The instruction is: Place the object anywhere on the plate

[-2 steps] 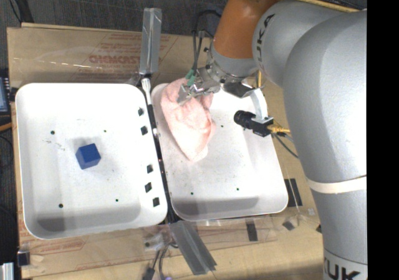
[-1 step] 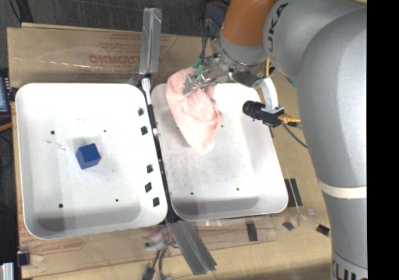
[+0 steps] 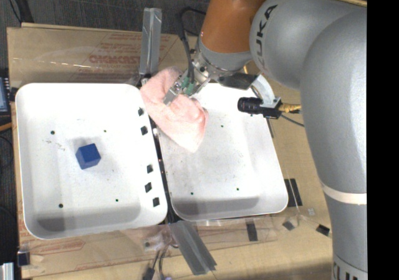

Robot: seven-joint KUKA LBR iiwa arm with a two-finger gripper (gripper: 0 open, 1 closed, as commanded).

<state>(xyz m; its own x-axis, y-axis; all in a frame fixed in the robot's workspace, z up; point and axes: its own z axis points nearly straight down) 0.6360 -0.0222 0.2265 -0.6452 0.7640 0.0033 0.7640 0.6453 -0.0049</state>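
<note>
Claw [image 3: 176,91] clamped on pink cloth [image 3: 177,113], over right bin [image 3: 249,179]; blue cube [image 3: 88,155] in left bin [image 3: 37,148].

Bench [image 3: 62,45] w/ brown cardboard top carries 2 shallow white bins side by side, touching: left bin [image 3: 37,210], right bin [image 3: 274,194]. Grey clamp strips [image 3: 194,249] sit at front betw. them.
</note>
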